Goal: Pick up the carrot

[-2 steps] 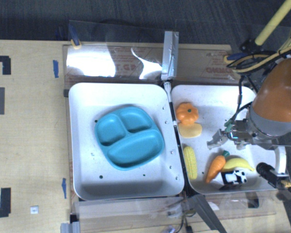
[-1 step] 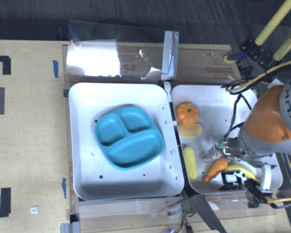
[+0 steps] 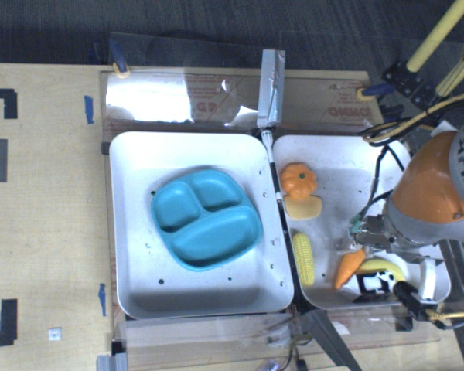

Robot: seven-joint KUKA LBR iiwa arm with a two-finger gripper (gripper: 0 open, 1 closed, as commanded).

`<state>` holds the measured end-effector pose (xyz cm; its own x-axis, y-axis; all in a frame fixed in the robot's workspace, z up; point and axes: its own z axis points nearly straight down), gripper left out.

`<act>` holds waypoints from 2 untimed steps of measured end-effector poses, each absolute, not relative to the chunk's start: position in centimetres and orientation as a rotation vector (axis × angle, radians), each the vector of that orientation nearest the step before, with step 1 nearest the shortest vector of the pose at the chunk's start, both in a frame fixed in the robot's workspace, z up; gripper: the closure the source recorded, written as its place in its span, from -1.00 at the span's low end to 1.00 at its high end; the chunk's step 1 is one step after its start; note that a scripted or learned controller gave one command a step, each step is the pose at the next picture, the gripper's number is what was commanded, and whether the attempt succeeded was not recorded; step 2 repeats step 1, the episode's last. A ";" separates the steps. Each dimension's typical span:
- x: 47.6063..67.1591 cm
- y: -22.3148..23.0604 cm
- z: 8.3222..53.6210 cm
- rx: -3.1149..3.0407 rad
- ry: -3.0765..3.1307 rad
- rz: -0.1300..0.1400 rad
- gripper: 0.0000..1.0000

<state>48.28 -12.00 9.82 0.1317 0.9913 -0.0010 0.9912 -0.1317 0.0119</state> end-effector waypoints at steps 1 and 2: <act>49.7 -5.1 21.0 2.492 1.913 0.004 1.00; 49.7 -5.1 21.0 2.492 1.913 0.004 1.00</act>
